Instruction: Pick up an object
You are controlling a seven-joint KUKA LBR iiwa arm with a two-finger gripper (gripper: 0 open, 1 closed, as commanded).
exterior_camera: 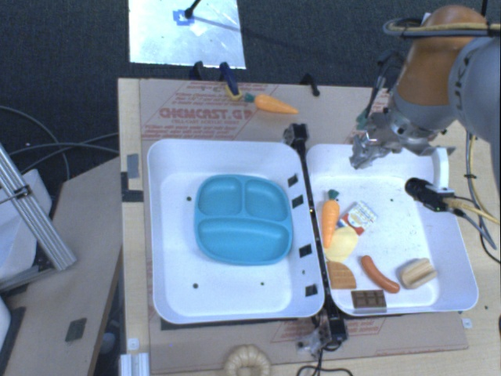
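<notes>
Nearest the lens, a beige ring (249, 360) lies at the bench's near edge, outside both bins. Over the far edge of the right bin (462, 288), towards its far-left corner, hangs the gripper (364, 157); whether it is open or closed cannot be told from this angle, and nothing is seen in its grasp. Above it rises the grey arm (438, 77) with its orange band.

Candidates for the pick lie closer to the bin's near side. A small carrot (330, 218) sits along the left wall, with a wrapped packet (362, 215) just beside it and a pale yellow piece (341, 245) touching the carrot's lower end. Near the front edge lie a brown cracker (341, 274), a sausage (380, 274), a bread roll (416, 272) and a chocolate bar (368, 299). A blue divided plate (244, 218) occupies the middle of the left bin (168, 288).

By appearances this is the approach stage: no object chosen or lifted. Next, the gripper would need to travel toward the near side, centre over one item, ideally the well-separated roll or sausage, then descend.
</notes>
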